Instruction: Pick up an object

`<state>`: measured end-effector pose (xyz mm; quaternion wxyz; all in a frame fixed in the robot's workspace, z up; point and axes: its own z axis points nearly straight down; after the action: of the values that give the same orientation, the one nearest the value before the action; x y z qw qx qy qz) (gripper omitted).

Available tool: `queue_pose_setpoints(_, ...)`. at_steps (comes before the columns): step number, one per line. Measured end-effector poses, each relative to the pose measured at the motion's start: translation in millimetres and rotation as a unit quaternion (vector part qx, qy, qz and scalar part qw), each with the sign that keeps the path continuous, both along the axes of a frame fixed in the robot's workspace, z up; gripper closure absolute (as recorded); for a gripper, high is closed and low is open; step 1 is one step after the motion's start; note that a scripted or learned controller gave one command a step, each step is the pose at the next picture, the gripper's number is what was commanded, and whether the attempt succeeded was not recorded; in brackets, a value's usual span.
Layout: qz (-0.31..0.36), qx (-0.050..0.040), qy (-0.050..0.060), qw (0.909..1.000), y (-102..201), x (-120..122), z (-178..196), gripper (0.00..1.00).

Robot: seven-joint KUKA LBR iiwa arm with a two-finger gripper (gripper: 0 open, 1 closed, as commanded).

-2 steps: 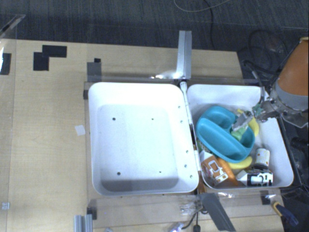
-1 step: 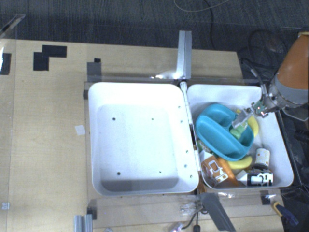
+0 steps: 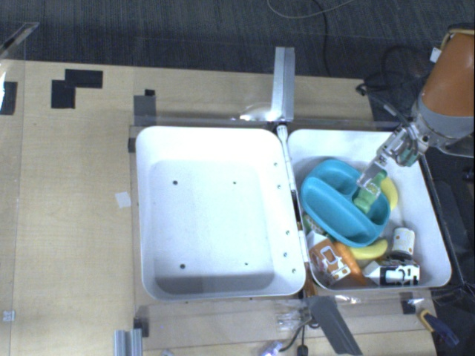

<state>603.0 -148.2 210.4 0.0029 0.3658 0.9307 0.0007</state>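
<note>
The right bin holds a pile of objects. A blue bowl lies tilted in its middle. My gripper reaches down from the upper right into the bowl's right side. Its tip is right at a small green object inside the bowl. Whether the green object is gripped is not clear from this slant. A yellow banana curves under and behind the bowl. An orange box lies at the bin's front left.
A black-and-white can and a small white bottle sit at the right bin's front right. The left bin lies beside it across a narrow divider. A metal post stands behind the bins.
</note>
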Motion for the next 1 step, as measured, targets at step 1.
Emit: queue_pose_setpoints(1, 0.124, 0.0001, 0.001, 0.9923, 82.5, -19.4, 19.9, 0.0)
